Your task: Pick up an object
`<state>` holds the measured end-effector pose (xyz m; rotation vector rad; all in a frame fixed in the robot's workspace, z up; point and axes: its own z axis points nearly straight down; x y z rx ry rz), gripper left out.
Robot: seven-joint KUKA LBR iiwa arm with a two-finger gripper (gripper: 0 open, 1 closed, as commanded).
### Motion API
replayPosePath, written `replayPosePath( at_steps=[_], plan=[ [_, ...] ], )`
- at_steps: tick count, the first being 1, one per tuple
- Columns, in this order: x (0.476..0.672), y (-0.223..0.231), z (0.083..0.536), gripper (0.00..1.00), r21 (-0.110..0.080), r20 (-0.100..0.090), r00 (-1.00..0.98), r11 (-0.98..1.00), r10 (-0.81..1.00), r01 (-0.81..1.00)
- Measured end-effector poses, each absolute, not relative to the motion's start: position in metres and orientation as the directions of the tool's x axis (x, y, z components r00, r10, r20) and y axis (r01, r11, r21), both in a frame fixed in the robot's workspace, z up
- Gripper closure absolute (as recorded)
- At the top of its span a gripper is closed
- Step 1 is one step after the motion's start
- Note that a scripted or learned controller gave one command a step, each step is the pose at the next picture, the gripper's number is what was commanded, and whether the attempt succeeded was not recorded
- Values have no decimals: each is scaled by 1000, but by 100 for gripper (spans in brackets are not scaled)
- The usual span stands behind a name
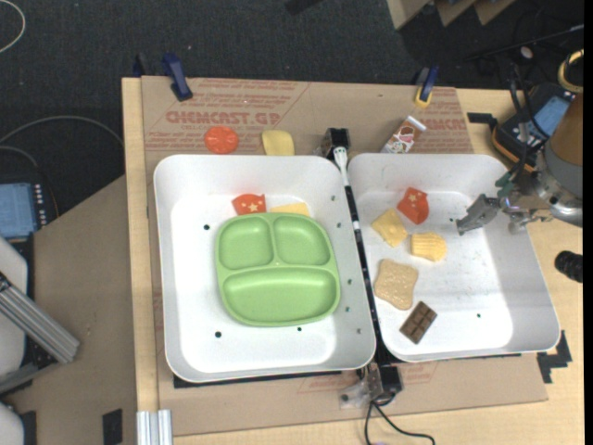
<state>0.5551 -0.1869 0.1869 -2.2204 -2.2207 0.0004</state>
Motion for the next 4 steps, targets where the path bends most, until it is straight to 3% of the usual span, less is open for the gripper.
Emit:
replayPosePath(
  at_steps=[1,2,3,4],
  plan=[
    [628,-129,124,0,1,2,-8,8,1000,1000],
    [638,-126,84,0,1,0,-1,1,1000,1000],
    [562,-129,84,0,-8,2,3,-3,1000,1000],
    [566,-129,95,100,1,-1,2,-2,1000,1000]
  ],
)
